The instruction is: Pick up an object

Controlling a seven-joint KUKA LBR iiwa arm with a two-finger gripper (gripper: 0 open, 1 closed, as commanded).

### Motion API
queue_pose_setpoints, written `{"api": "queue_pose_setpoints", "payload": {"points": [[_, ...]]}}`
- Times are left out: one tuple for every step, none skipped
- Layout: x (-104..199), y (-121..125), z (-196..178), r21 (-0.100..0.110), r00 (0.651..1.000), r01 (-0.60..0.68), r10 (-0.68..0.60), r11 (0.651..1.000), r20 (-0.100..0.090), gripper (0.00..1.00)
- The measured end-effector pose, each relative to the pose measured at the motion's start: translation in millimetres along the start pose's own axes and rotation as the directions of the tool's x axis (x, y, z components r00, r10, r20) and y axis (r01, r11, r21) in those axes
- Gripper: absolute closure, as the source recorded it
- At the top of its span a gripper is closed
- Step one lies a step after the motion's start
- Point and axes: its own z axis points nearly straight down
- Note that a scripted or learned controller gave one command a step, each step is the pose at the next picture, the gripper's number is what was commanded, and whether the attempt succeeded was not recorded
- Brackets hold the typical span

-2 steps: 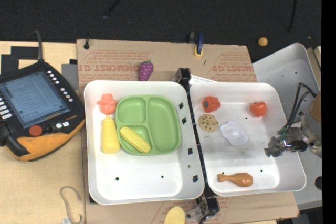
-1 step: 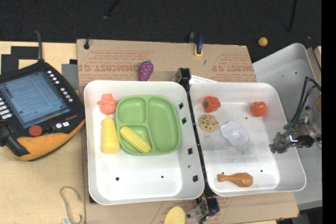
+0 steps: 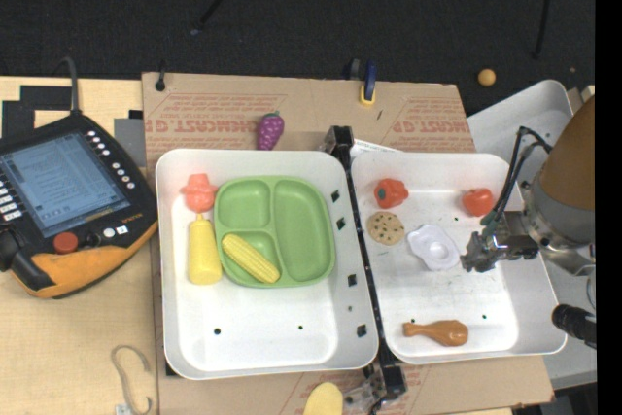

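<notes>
From my seat the arm's claw point(image 3: 483, 253) is a dark tangle low over the right-hand white plastic bin point(image 3: 486, 330), and I cannot tell whether it is released or clenched; the arm itself is cut off at the right. Nothing shows between its tips. Just to its left lies a small clear plastic cup point(image 3: 432, 246), pale and hard to make out against the bin floor. A red toy tomato point(image 3: 477, 201) sits just above the claw, apart from it. Further left are a round brown cookie point(image 3: 386, 228) and a red toy pepper point(image 3: 391, 192). A tan toy drumstick point(image 3: 437, 332) lies below, near the front wall.
</notes>
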Motion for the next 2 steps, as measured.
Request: {"api": "queue_pose_setpoints", "payload": {"points": [[46.0,19.9,12.9,0.002,1.000,-0.001,0.001,1.000,0.000,1.00],[95.6,37.6,0.1,0.000,1.000,-0.002,0.002,1.000,0.000,1.00]]}}
